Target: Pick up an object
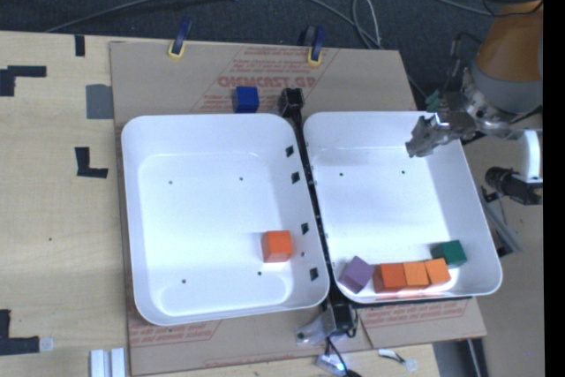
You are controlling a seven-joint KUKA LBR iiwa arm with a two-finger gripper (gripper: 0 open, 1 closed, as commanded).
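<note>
orange cube (277, 245) in left bin (150, 146)

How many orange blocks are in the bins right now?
3. One orange block sits alone in the left bin. Two more lie side by side along the near wall of the right bin.

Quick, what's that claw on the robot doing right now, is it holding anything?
Gripper: above the right bin's far edge; grip cannot be told.

An orange cube (277, 245) sits in the left bin; purple (356, 274), orange (389, 277), orange (416, 275), yellow-orange (437, 272) and green (451, 253) blocks line the right bin's near edge.
</note>
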